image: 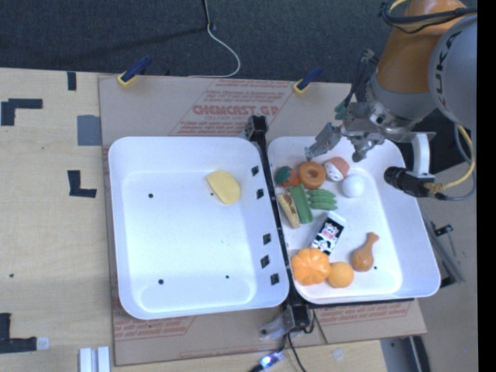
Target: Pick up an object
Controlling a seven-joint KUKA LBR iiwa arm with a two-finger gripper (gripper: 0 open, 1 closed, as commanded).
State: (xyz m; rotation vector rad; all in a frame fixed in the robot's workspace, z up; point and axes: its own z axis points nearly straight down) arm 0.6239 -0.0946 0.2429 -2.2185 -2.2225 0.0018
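Two white bins share the desk (46,208): the left bin (132,231) holds a yellow piece (223,187), the right bin (411,262) a toy-food cluster. Above its doughnut (312,175), the hand (341,152) hangs spread and empty, so nothing is picked yet.

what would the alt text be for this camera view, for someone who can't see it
A grey robot arm with an orange band reaches in from the right, its open claw hovering above the right bin, crowded with toy food including a doughnut, a white egg and a drumstick. The left bin holds a single yellow piece.
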